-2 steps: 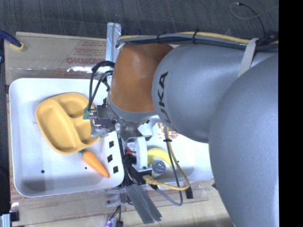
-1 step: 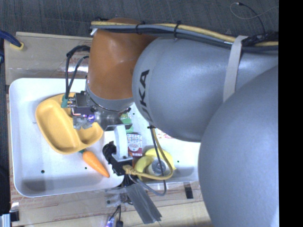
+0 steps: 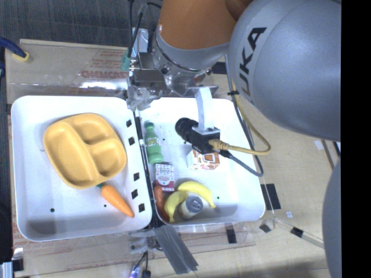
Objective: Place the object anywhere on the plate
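The claw (image 3: 138, 97) hangs at a far corner of the plate's bin (image 3: 29, 172); apart or together, I cannot tell; the yellow plate (image 3: 87, 149) bears nothing, so the placing seems wholly undone.

a pale wooden counter (image 3: 301, 172) is carrying two shallow white bins, the left bin (image 3: 23, 172) and the right bin (image 3: 255, 198), which are sitting side by side. a clear plastic sheet with red lettering (image 3: 98, 68) is lying on the counter behind the bins and is reflecting some light. beyond the counter a dark grey ribbed surface (image 3: 64, 10) is running along the top. short strips of black tape (image 3: 271, 197) are sticking to the wood right of the bins. the light is looking soft and even.
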Robot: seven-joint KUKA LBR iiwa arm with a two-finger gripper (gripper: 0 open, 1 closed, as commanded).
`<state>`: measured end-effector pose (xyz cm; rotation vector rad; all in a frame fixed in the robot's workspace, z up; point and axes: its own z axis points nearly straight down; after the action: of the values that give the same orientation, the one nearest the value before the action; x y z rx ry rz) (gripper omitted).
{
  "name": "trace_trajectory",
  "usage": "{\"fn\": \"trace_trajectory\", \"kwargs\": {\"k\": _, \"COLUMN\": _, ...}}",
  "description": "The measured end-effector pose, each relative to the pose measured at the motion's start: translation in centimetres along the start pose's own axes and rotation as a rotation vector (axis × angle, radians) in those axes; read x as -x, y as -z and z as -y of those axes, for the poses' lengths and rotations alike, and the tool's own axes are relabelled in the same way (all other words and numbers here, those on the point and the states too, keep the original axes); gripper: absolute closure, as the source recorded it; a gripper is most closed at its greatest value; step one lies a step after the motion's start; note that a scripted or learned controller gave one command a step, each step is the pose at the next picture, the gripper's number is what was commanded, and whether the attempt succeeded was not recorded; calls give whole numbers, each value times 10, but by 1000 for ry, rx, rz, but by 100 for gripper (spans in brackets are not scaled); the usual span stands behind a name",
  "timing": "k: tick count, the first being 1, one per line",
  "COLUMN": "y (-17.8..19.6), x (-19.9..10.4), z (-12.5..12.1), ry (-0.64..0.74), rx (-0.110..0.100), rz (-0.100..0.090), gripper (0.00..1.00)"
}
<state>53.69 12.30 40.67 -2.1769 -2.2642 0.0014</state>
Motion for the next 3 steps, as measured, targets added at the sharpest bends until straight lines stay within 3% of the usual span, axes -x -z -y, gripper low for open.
{"fn": "trace_trajectory", "kwargs": {"k": 1, "y": -1, "x": -1, "z": 0, "ry": 2, "rx": -2, "rz": 1, "gripper": 0}}
{"fn": "trace_trajectory", "kwargs": {"k": 2, "y": 9, "x": -3, "z": 0, "ry": 13, "rx": -4, "rz": 1, "gripper": 100}}
{"fn": "trace_trajectory", "kwargs": {"k": 3, "y": 35, "x": -27, "z": -22, "ry": 76, "rx": 0, "rz": 0, "gripper": 100}}
